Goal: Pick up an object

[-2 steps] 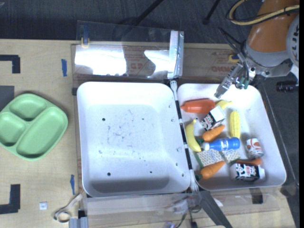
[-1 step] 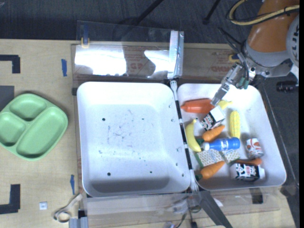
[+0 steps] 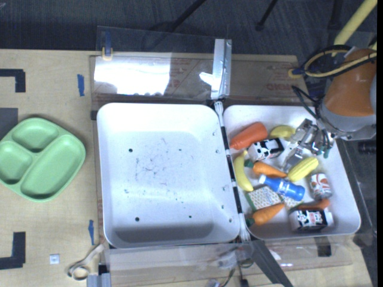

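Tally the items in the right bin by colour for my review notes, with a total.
Right bin, as far as the clutter lets me tell:
Orange: 4, the largest at top left
Yellow: 3, such as the corn-like piece
Blue bottle: 1
Black-and-white cow-print: 2, one at the front
Red-and-white can: 1
Patterned packet: 1
Total: 12

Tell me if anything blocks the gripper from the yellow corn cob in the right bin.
Nothing visible does. The gripper hangs just above the corn cob, with no item between them. The blue bottle and the can only flank it.
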You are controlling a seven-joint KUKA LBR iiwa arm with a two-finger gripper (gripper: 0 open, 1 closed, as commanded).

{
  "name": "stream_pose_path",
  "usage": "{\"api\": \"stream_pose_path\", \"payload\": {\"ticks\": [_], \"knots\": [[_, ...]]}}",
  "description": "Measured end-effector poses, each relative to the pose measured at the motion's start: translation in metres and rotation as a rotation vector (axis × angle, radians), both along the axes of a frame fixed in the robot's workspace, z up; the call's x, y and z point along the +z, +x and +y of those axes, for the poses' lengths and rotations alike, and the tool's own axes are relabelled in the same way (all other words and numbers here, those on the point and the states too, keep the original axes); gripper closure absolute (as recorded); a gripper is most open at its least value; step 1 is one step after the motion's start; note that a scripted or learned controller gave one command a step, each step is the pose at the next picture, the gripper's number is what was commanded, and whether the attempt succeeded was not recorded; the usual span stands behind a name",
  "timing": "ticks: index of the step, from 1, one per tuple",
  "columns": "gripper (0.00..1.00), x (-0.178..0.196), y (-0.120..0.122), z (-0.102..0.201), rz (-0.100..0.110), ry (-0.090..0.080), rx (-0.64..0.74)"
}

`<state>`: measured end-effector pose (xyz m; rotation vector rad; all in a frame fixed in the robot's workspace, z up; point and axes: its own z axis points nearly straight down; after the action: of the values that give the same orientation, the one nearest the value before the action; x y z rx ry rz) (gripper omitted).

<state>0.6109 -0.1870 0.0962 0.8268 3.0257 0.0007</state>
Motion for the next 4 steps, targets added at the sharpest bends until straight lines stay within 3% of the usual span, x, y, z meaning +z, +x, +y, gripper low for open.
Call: {"api": "stream_pose_path", "payload": {"ticks": [1,2,3,4], "knots": [[1.00,0.012,0.002,0.000,-0.008,0.000,-0.002],[1.00,0.090,0.012,0.111,-0.002,0.002,-0.326],[1.00,0.181,0.042,0.078,-0.004,0.000,-0.079],[0.00,0.181,0.042,0.078,-0.004,0.000,-0.079]]}}
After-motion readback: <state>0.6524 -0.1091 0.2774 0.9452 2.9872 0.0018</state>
